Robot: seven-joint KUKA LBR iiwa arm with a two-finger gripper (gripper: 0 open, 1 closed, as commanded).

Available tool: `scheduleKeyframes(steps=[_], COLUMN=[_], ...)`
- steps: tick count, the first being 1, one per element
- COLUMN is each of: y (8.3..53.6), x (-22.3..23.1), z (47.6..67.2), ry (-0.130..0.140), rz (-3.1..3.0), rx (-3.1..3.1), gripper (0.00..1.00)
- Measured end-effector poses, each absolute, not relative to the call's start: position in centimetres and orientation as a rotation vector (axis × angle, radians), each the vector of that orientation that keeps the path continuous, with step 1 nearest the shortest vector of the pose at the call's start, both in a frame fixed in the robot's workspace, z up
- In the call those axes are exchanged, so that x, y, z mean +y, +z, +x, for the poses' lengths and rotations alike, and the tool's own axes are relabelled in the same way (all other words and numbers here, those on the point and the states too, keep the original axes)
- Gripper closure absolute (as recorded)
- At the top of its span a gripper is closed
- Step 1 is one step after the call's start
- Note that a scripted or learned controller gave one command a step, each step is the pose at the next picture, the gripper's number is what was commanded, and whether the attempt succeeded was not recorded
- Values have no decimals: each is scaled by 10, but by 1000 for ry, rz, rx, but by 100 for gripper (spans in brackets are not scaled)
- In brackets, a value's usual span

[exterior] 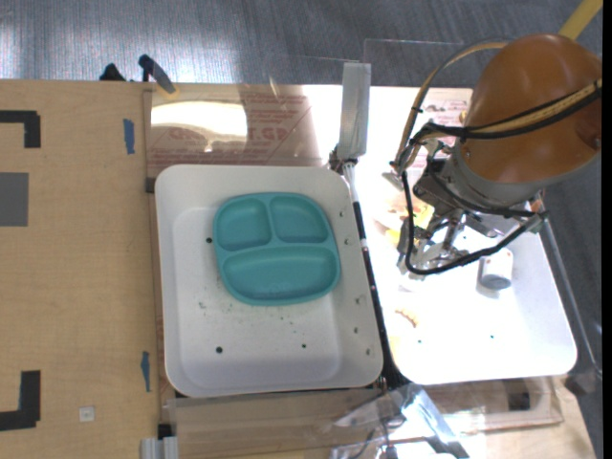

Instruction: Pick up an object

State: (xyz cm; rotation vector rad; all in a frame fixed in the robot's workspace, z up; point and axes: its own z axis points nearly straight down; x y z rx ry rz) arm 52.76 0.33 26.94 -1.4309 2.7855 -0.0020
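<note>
Our hand point(435, 247) hangs low over the right bin point(535, 352); we cannot tell how it is set. The teal plate point(277, 249) lies flat in the left bin point(182, 352), well apart. It looks stiff, light, slick; its raised rim seems the best hold.

matt teal plastic plate point(276, 249), smooth white plastic bin point(182, 342), brown cardboard sheet point(72, 256)

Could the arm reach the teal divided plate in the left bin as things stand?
Probably yes: the teal divided plate lies uncovered in the left white bin; the arm sits over the right white bin.
</note>
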Motion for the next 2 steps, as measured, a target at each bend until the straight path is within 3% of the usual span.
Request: scheduleKeyframes(steps=[1, 2], y=[183, 204], x=[64, 112], z=[490, 481], ry=[7, 2], rz=[-1665, -1207], rx=[2662, 2889], gripper=[100, 100])
